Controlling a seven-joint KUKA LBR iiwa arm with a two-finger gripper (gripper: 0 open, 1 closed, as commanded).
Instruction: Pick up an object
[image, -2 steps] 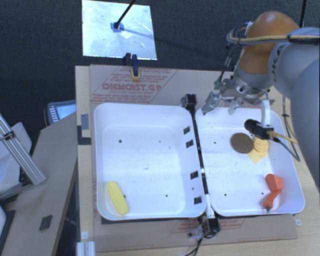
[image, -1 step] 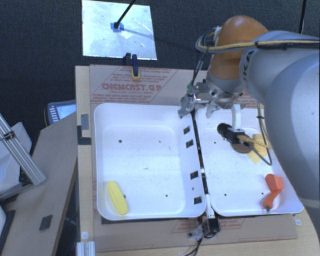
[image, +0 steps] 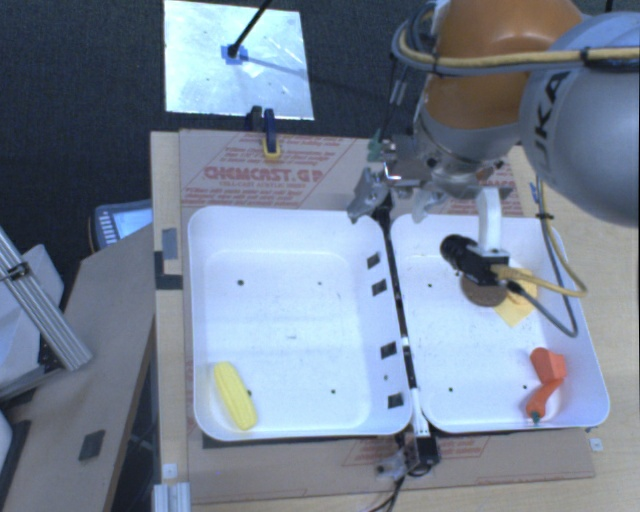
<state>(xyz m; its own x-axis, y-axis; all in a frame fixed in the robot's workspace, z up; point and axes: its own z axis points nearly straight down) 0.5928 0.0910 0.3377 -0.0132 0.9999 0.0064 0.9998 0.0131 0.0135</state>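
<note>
Evidently nothing taken yet: hand poised at the far rim where the bins meet

The hand is seen above the far edge of the two bins, right over the line where the left bin and the right bin touch, the arm being brought in from the right. Whether it is open or closed cannot be told from this slanted view, and nothing is seen held in it. That position is judged to be a neutral one, from which either bin can be reached.

Four candidates for the pick are offered. A yellow corn cob is laid in the near left corner of the left bin, close to the walls, so little room is left there for a grasp from the outer side. An orange carrot is lodged in the near right corner of the right bin, likewise crowded by the rim. A brown disc is found nearer the middle of the right bin, touching a yellow flat piece just beside it; both lie low, so a grasp is judged harder. The task is judged barely begun, since every object is still resting on a bin floor
</note>
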